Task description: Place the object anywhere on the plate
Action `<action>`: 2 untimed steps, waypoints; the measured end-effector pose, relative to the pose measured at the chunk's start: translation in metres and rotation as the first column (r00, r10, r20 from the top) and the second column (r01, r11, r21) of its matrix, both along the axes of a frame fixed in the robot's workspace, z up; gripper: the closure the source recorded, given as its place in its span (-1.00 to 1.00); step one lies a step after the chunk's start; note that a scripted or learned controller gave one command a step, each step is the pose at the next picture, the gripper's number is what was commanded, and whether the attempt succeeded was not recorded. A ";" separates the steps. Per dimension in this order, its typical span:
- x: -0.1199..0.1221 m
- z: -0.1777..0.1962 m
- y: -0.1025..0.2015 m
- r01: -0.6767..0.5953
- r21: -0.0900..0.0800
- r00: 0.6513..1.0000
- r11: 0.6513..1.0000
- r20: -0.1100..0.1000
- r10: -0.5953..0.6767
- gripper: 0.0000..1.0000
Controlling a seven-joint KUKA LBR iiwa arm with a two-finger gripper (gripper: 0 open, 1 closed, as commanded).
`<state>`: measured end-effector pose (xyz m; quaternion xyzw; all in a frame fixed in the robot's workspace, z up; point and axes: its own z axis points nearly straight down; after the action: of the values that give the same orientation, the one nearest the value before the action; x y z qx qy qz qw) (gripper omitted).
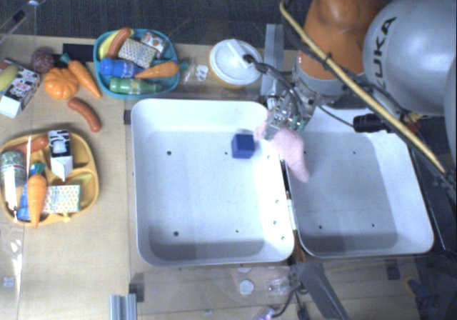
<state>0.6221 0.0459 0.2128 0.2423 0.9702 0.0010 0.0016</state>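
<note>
a soft pale pink, floppy object hangs from the tool, its upper end caught between the tool's fingers, which are closed on it; its lower end droops over the seam where the two shallow white plastic bins meet; just beside it, in the left bin, a small dark blue cube rests on the floor near the back right corner; the right bin lies under the grey arm with the orange band, which reaches in from the right; behind the bins on the wooden counter sits a round white and yellow plate; further left stand a blue bowl of toy food, loose toy carrots and a small orange pumpkin, and a yellow tray of toy groceries.
</note>
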 end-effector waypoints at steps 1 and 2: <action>-0.028 0.006 0.045 -0.391 -0.001 0.921 0.921 0.002 0.391 1.00; -0.037 0.005 0.097 -0.471 -0.002 0.882 0.882 0.004 0.471 1.00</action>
<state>0.5856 0.1429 0.2174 -0.0004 1.0000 0.0016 0.0034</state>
